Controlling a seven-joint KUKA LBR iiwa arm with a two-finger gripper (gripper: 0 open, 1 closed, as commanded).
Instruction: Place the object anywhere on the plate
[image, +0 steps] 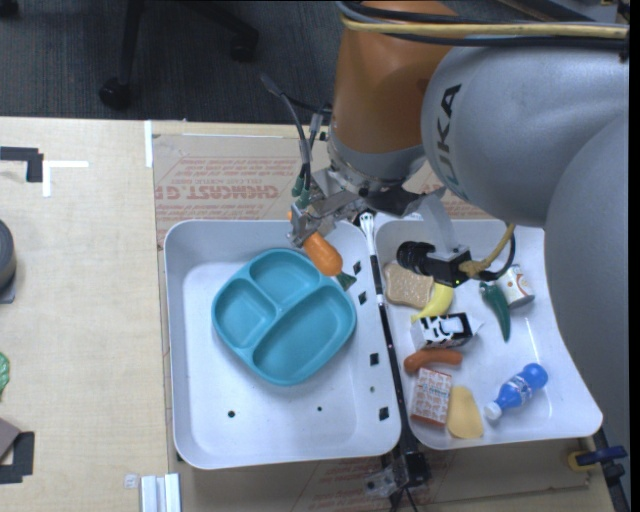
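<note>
One carrot (323, 254) is seen clamped between the fingers of the gripper (312, 232), held just over the far rim of the plate (285, 316) in the left bin (200, 420); carrying looks done, and release onto the plate is judged to be left

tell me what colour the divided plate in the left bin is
Light blue; the plate shows plainly in the camera view.

1. The blue plate (285, 316) is lying open from above in the left bin (200, 400), with bare floor showing around it.
2. The arm (480, 110) is looming over both bins' far ends.
3. An orange carrot (323, 254), seemingly at the gripper (308, 225), is hanging just beside the plate's far rim.
4. Food items are crowding the right bin (570, 380).
</note>
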